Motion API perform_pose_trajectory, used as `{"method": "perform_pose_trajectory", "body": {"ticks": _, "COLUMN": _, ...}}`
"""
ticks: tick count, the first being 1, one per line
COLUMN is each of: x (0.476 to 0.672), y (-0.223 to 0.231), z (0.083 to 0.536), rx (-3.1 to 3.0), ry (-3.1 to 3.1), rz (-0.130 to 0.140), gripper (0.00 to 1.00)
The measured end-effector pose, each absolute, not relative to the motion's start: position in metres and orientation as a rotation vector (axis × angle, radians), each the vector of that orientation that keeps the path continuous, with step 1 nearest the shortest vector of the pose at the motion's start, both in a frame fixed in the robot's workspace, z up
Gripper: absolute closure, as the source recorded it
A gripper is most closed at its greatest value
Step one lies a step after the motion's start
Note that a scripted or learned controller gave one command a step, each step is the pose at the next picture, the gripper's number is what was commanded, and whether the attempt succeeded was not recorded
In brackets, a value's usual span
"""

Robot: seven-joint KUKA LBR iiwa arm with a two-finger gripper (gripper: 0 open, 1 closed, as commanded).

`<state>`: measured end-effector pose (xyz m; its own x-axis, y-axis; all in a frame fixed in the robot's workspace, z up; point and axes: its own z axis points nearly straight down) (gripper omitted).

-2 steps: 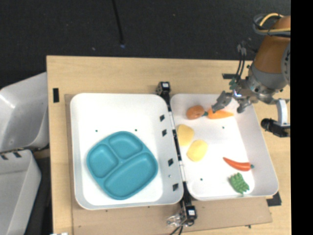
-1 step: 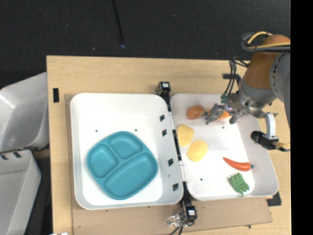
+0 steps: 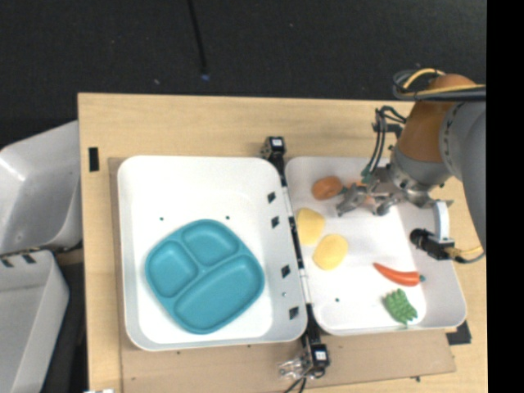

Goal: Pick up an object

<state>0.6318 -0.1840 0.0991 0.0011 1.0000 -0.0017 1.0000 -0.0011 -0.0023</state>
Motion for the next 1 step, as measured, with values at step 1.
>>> {"method": "perform_pose_trajectory", "body": {"ticks": 1, "x": 0.6336, "y": -0.1851, "z": 0.1133, "rx": -2.227, "ry": -2.224, "rz": -0.001, "gripper": 1.00}}
